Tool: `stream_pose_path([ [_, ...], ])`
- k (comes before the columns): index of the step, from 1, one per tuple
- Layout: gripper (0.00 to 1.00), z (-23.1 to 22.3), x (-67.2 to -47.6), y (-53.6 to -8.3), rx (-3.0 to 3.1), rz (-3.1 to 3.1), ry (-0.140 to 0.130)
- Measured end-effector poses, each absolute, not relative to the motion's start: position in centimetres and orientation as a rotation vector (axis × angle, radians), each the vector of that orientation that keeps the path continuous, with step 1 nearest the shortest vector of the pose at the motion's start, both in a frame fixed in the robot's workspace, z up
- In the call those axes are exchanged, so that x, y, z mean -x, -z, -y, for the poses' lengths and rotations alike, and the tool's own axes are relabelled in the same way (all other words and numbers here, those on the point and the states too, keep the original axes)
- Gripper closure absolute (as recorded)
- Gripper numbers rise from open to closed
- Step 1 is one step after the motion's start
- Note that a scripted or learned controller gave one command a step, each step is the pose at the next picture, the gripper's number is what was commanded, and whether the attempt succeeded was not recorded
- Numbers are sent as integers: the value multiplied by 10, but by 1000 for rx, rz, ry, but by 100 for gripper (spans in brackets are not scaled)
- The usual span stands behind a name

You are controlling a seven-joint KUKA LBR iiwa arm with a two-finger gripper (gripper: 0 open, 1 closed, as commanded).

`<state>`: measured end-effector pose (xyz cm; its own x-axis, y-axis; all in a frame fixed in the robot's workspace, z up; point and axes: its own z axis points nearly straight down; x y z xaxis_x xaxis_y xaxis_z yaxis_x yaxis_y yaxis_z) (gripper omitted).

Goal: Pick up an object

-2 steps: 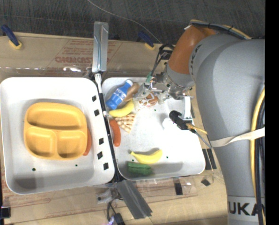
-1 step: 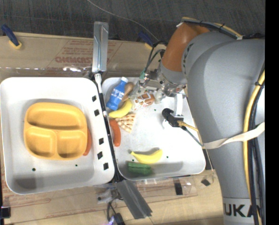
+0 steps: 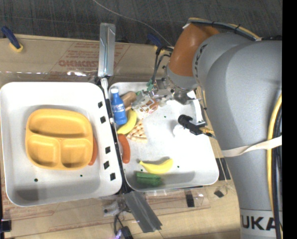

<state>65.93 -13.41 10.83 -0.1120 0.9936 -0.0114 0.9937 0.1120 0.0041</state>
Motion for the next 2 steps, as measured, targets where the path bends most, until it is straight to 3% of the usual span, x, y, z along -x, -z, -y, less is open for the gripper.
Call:
stream_pose_path([
  [1, 0, 106, -657, -94, -2147, -2296, 2],
  [2, 0, 133, -659, -163, -2208, -2230, -4],
])
